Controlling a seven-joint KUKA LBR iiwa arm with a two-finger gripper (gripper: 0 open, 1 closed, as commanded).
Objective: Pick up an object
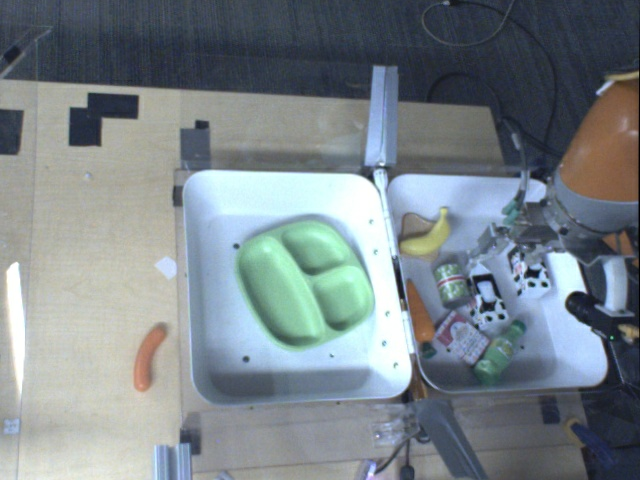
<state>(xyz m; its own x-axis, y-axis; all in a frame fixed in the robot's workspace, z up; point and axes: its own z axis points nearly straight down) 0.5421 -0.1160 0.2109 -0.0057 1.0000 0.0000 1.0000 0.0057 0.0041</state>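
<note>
I am watching the two-finger gripper (515, 230) hanging over the right white bin (590, 368), and I cannot tell how its jaws are standing. Just below them a black-and-white cow-patterned carton (487, 303) is lying; to their left a small green-labelled can (452, 282) is sitting, and a yellow banana (427, 235) further left. Well beyond, a green three-compartment tray (304, 283) is resting in the left white bin (210, 368), and an orange sausage (149, 356) is lying on the bench
</note>
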